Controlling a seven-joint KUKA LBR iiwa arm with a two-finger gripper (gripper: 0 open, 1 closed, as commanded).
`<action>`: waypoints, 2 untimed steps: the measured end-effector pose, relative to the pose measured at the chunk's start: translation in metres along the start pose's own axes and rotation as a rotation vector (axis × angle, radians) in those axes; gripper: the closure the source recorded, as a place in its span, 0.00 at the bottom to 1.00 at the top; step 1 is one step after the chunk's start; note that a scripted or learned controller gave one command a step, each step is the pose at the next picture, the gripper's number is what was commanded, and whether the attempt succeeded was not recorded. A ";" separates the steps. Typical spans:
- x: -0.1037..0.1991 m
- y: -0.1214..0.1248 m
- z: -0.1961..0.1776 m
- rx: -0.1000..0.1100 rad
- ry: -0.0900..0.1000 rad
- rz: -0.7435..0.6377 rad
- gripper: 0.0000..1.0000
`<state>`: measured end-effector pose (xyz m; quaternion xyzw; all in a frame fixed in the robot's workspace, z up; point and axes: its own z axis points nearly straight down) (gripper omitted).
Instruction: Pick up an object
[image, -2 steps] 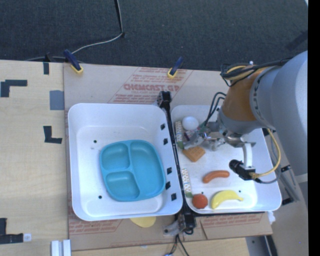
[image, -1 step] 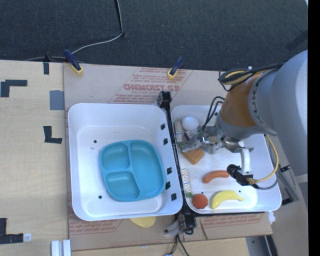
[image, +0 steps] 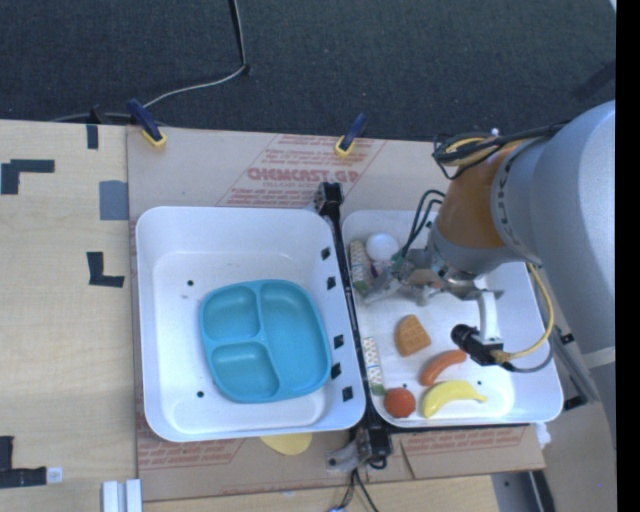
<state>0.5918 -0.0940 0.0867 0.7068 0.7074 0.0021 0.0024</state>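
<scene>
The gripper (image: 385, 280) sits low in the right bin (image: 530, 400), close against that bin's left wall, with its metal parts crowded among cables; whether it is open or closed I cannot tell, and no object can be seen held in it. A white ball (image: 381, 246) lies just beyond the gripper toward the bin's far-left corner, very near or touching it. The grey arm (image: 560, 190) with its orange band (image: 470, 205) covers the bin's far-right part.

Taking the gripper as the mark: a tan bread-like piece (image: 411, 335) lies nearer the camera, apart from it. Further toward the near edge lie an orange sausage-shaped piece (image: 441, 366), a yellow banana (image: 450, 397) and a red tomato (image: 400, 402), the last three close together along the near wall. That makes five loose objects in this bin, one of each. A strip of bare white floor stays open between the bread piece and the bin's left wall.

To the gripper's left, past the shared divider, the left bin (image: 165, 250) holds one blue divided tray (image: 265, 338) with three compartments, with open white floor round it on all sides.
</scene>
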 end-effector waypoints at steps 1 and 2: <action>-0.012 -0.060 -0.010 0.008 0.000 0.001 0.00; -0.011 -0.060 -0.020 0.010 0.002 -0.001 1.00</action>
